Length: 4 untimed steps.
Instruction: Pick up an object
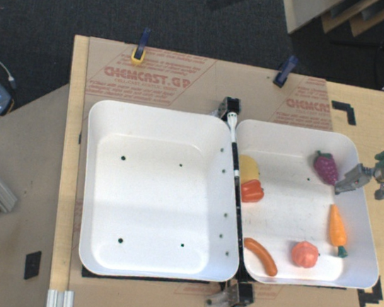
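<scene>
The right bin (300, 145) holds several toy foods. A purple bunch of grapes (326, 167) lies at its far right. A yellow piece (248, 168) and a red pepper (252, 191) rest against the left wall. An orange carrot (338, 228) lies along the right side, with a pink-red round fruit (305, 254) and an orange sausage (261, 256) near the front. My gripper (369, 185) hangs over the bin's right rim, just right of the grapes. It is open, with nothing between its fingers; one grey finger (351, 181) points down toward the grapes.
The left bin (161, 119) adjoins the right one along a black divider (233, 184). Both sit on a cardboard sheet (189, 77) held by a yellow clamp (140, 53) and a blue clamp (285, 71). Cables hang at the right edge.
</scene>
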Tool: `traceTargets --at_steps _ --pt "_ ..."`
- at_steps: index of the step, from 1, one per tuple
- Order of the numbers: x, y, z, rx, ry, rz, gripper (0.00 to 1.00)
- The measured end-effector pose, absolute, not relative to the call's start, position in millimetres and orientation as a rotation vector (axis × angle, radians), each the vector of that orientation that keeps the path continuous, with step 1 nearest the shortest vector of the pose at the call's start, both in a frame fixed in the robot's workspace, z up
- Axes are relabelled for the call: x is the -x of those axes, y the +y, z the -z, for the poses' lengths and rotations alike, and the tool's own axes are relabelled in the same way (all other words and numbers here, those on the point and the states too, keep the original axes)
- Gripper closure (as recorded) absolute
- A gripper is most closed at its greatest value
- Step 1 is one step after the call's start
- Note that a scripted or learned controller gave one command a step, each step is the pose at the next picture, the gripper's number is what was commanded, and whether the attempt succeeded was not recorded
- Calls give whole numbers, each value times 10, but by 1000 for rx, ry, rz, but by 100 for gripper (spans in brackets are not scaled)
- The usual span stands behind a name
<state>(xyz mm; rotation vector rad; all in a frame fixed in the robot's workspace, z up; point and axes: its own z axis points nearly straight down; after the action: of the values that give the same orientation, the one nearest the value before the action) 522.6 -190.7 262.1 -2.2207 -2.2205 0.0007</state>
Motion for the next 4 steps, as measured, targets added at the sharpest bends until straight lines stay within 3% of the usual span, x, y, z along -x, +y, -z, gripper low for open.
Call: traceTargets --at_steps 1,2,3,4 --pt "-5508 -1770 -770 2217 -2220 -1 0" --pt "-5683 -9 -1905 2203 -2245 22 0" --pt "-6179 -632 -1850 2229 -2223 3 0" --pt "-5593 -1600 -1654 2233 -2207 -10 0"
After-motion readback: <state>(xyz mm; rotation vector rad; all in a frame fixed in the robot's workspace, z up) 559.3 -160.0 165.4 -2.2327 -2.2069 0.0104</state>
